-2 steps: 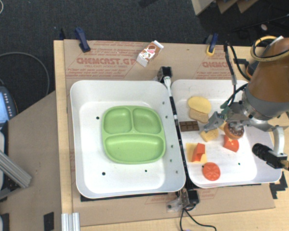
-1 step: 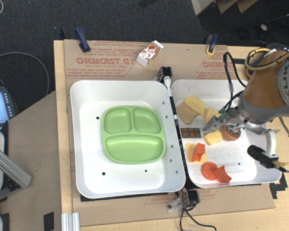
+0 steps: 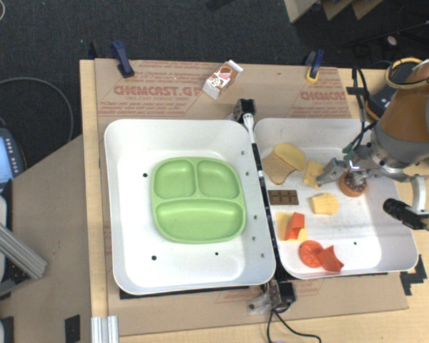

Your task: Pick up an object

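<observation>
Landmark: you take the chocolate bar (image 3: pixel 282 197) in the right bin (image 3: pixel 386 263) as reference.
Red pieces (image 3: pixel 319 255): nearer you than the bar, by the bin's front rim.
Orange block (image 3: pixel 294 226): just nearer than the bar.
Yellow cube (image 3: pixel 325 204): right of the bar.
Green tray (image 3: pixel 198 198): left of the bar, in the left bin (image 3: pixel 129 263).
Tan slice (image 3: pixel 279 164): just beyond the bar.
End effector (image 3: pixel 352 176): right of the bar, low over a brown round piece (image 3: pixel 354 185); you cannot tell its finger state.
Small carton (image 3: pixel 222 78): far beyond, on the bench (image 3: pixel 164 84).
</observation>
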Tool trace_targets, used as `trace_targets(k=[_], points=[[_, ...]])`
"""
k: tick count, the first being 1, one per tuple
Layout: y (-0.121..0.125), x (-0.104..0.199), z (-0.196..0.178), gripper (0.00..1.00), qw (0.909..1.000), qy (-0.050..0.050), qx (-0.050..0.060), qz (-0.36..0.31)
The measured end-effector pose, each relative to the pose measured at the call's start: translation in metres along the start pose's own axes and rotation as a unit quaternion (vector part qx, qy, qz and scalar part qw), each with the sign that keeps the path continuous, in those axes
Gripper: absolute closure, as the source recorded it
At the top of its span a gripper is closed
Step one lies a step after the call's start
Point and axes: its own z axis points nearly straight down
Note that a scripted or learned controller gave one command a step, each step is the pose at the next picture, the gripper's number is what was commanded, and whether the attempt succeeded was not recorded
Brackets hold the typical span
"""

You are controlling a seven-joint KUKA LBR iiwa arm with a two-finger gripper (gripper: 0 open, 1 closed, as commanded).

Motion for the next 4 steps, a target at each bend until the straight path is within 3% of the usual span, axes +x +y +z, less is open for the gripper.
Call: trace_targets(k=[1, 2, 3, 4], points=[[-0.002, 0.0, 0.0, 0.0, 1.0, -0.003, -0.004, -0.005], [0.034, -0.005, 0.0, 0.0, 1.0, 0.001, -0.007, -0.006], [0.034, -0.006, 0.0, 0.0, 1.0, 0.002, -0.002, -0.005], [-0.008, -0.009, 0.0, 0.0, 1.0, 0.003, -0.001, -0.006]])
